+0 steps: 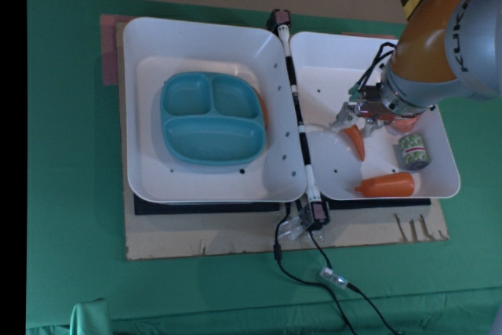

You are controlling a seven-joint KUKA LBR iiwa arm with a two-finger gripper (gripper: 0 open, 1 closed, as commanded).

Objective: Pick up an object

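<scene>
My gripper (355, 121) is low in the right bin (329, 78), near its middle, and stands open. Its fingers (343, 120) sit on either side of the upper end of a small orange carrot-shaped piece (357, 143) that lies on the bin floor. I cannot tell if they touch it. A longer orange piece (386, 185) lies near the bin's front wall. A green patterned can (412, 151) lies on its side at the right. A red-orange object (405, 124) is partly hidden under the wrist.
The left bin (149, 43) holds a teal divided plate (212, 118). A black and white rail (298, 114) runs between the two bins. Cables (314, 267) trail over the green mat in front.
</scene>
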